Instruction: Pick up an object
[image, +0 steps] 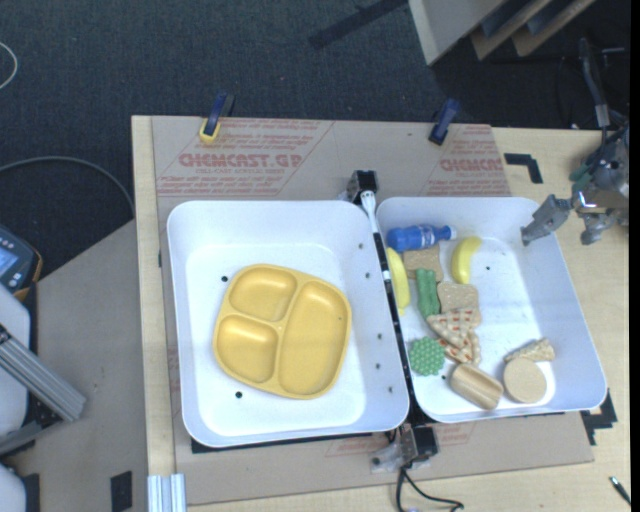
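The right bin (560, 290) holds toy food bunched along its left side and front: a blue bottle (418, 237), a yellow lemon (464, 259), a banana (398, 277), a green pod (428, 293), a waffle wedge (455, 335), a green ball (426, 355), a tan cylinder (475, 385) and a round biscuit (526, 380). My gripper (566, 226) hangs over the bin's far right corner, well apart from the food. Its fingers are spread, with nothing between them.
A yellow divided plate (283, 328) lies in the left bin (190, 300). A black hinge strip (385, 290) runs between the bins. Blue clamps (443, 122) hold the cardboard base at the back. The right bin's right half is bare white floor.
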